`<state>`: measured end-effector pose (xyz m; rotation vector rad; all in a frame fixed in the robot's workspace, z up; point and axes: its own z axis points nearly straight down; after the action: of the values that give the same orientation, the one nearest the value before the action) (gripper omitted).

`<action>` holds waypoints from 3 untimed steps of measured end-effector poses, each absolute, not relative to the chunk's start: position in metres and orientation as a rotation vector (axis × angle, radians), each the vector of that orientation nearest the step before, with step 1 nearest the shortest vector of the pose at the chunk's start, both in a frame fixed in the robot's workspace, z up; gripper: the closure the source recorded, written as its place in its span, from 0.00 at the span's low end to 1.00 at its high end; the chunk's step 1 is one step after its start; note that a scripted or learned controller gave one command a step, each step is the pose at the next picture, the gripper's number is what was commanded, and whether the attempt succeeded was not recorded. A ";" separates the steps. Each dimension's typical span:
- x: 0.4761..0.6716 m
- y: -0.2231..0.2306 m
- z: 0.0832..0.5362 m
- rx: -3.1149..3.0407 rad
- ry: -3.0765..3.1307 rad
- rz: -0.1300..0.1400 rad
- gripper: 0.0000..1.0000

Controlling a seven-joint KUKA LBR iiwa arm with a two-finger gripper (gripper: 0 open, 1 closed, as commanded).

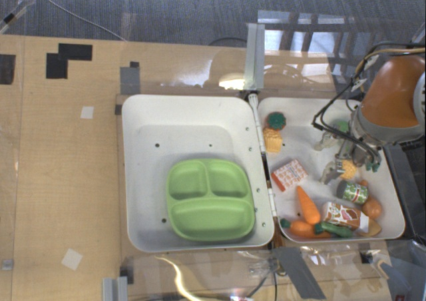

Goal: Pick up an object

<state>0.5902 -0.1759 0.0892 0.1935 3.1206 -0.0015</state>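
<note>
The arm came in from the right of the frame, its orange band at the upper right, and the gripper [344,170] hung low over the right-hand bin [303,110]. A small yellow object [349,170], too small to name for certain, sat between the two fingers, so the hand appeared to be narrowed on it. Whether it was lifted or resting on the bin floor could not be told.

By my judgement the grasp step was in hand: the fingers were at the object and the lift was not yet shown. The next move would call for a straight rise clear of the green-labelled can [353,192] just below it in the frame, without dragging neighbours along.

The yellow object lay in the right half of the right bin, near mid-height of the frame. It looked compact, and no clear long axis or pointing direction could be read.

Elsewhere in that bin, a toy carrot [307,204] lay lower centre, its long axis running from upper left to lower right. A red-and-white carton [289,174] sat left of the gripper, well apart from it. A corn-like yellow piece [272,139] and a green item [275,120] lay at the bin's upper left. The left bin [153,116] carried a green divided plate [210,199].
</note>
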 end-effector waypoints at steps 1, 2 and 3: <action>0.526 -0.171 0.091 0.376 3.097 -0.003 0.00; 0.530 -0.170 0.104 0.361 3.086 -0.006 1.00; 0.599 -0.149 0.225 0.443 3.089 0.001 1.00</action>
<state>0.5989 -0.1491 0.2249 0.4428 3.0886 0.0006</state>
